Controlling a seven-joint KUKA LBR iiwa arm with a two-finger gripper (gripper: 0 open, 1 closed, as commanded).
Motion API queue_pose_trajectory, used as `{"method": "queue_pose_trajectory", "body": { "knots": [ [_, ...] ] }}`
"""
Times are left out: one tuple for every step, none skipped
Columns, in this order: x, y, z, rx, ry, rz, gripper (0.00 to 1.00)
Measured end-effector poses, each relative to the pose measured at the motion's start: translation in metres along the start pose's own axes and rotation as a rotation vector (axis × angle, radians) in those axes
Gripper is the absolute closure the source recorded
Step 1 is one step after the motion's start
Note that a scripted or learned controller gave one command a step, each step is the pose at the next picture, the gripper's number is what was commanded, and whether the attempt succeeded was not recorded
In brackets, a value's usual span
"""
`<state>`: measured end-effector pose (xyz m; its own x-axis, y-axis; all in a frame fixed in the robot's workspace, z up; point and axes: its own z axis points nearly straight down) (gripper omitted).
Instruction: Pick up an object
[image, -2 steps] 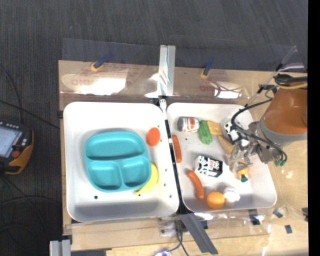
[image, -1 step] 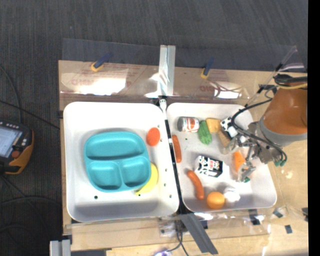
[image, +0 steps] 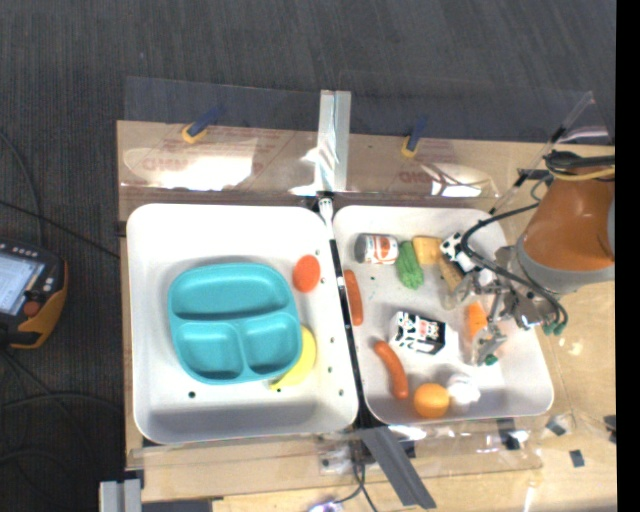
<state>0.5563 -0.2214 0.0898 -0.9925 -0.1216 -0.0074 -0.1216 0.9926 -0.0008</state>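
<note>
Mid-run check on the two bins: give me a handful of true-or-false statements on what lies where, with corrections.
1. The teal divided plate lies in the left bin. True.
2. The orange ball sits in the left bin. False: it is in the right bin, near its front edge.
3. The end effector is over the right bin. True.
4. The green toy lies on the teal divided plate. False: it is in the right bin, beside the small can.
5. A yellow item peeks out from under the plate's right front edge. True.
6. The black-and-white carton stands outside both bins. False: it lies in the right bin.
</note>
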Motion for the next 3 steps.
{"method": "queue_pose_trajectory", "body": {
  "knots": [
    [-0.003,0.0,-0.011,0.006,-0.006,-0.002,1.0],
    [-0.003,0.001,-0.011,0.005,-0.005,-0.002,0.0],
    [0.008,0.002,-0.001,0.004,-0.008,0.025,0.0]
  ]
}}
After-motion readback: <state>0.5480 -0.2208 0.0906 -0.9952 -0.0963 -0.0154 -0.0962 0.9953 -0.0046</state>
